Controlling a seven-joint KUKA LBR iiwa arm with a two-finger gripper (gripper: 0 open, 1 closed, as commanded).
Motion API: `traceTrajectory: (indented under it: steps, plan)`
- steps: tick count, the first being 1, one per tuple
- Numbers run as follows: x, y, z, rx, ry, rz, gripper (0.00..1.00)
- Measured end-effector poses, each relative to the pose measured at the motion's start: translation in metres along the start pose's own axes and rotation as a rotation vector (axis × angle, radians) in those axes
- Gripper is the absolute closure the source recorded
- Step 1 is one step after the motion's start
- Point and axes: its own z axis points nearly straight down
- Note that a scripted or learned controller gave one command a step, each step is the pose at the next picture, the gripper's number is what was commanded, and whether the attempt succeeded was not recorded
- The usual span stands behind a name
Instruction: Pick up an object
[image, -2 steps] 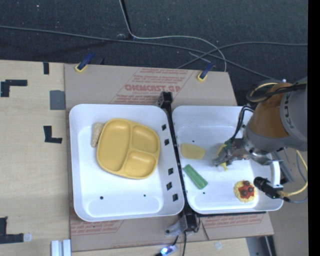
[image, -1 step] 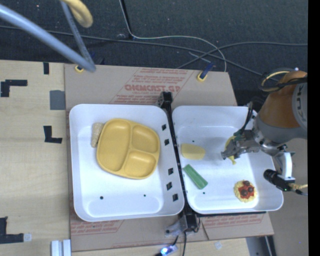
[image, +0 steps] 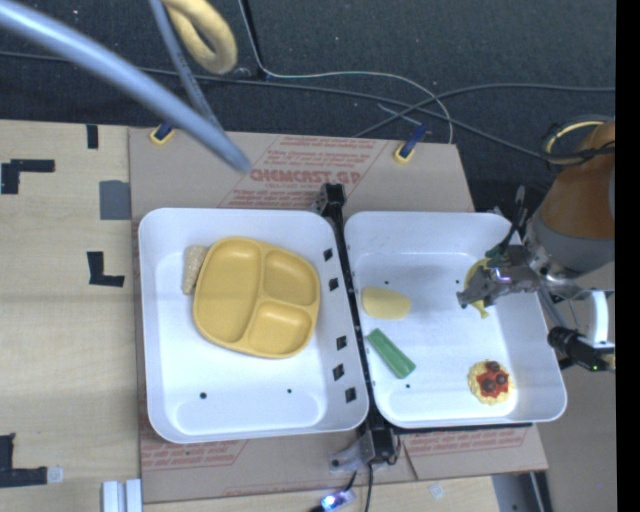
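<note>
The object to be picked was not singled out by the task, and three candidates lay loose on the floor of the right-hand shallow white plastic bin (image: 430, 235): a pale yellow oval lump (image: 386, 303) near the divider, a green stick-shaped piece (image: 390, 353) just below it, and a small round yellow piece topped with red and dark spots (image: 490, 382) toward the near right corner. All three rested flat on the bin, apart from one another.

In the camera view, the grey arm with its orange band (image: 585, 190) reached in from the right, and the dark two-finger gripper (image: 484, 287) sat low over the right side of that bin, above the spotted round piece and well to the right of the oval lump. A bit of yellow showed at its tip, but the view was too small and cluttered to tell whether that was a held item, so how the gripper stood could not be told.

The left-hand shallow white bin (image: 160, 330) held a yellow divided plastic plate (image: 256, 297) with a tan rough-textured piece (image: 192, 268) tucked at its left edge.

Judging by this, no lift could be confirmed; the grasp and the raise appeared left to do.
</note>
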Motion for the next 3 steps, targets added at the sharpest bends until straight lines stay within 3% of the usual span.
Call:
traceTrajectory:
  steps: [1,3]
  plan:
    - [0.007,-0.001,-0.06,-0.002,-0.001,-0.002,1.0]
    - [0.11,0.0,-0.054,0.004,0.0,-0.002,1.0]
